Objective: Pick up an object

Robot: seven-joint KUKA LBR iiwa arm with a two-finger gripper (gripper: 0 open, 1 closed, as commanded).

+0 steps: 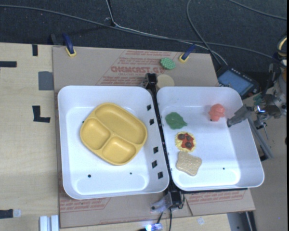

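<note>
The right bin [231,174] holds several small toy foods. A pink-red piece [216,111] lies near its far right, and a green leafy piece [175,120] sits by the left wall. Below the green one is a round yellow piece with red topping [185,141], then a beige cracker-shaped piece [188,163]. My gripper [234,119] reaches in over the bin's right rim, just right of the pink-red piece and slightly lower in the view. Nothing shows in its grasp.
The left bin [72,177] carries a yellow divided plate [113,133]. A green knobbly disc [167,63] lies on the cardboard behind the bins. A blue-screened box [237,81] and cables sit at the back right, near the arm [274,102].
</note>
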